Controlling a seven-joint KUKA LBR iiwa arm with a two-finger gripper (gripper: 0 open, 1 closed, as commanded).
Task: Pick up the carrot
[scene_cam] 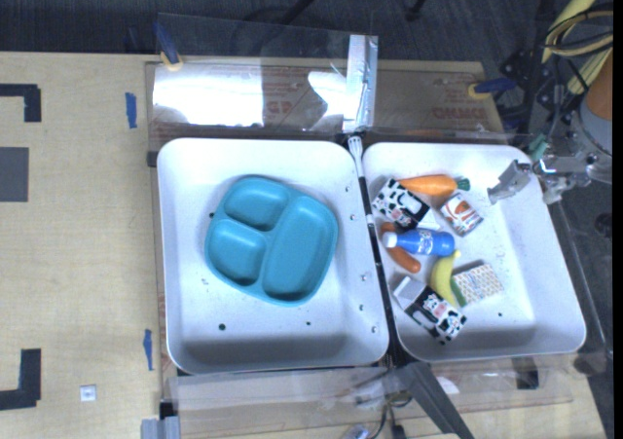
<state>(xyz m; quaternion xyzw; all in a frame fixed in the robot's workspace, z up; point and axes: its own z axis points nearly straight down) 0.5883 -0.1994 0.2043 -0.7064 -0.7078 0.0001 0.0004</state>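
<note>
Gripper [513, 180] hanging at the right edge of the frame, over the upper right corner of the right bin [545, 320]; cannot tell its state. One carrot [428, 185], orange with a green tip, lying crosswise in the upper left of that bin, well apart from the gripper. Just beside it: two black-and-white cow-patterned cartons, one [398, 201] touching the carrot's left end, the other [435, 312] at the lower end of the pile. Between them: one small red-and-white packet [464, 214], one blue bottle [425, 241], one yellow banana [443, 278], one patterned pouch [477, 283]. Further left: one left bin [185, 330], with one blue divided plate [272, 237] of three compartments in its middle.
</note>
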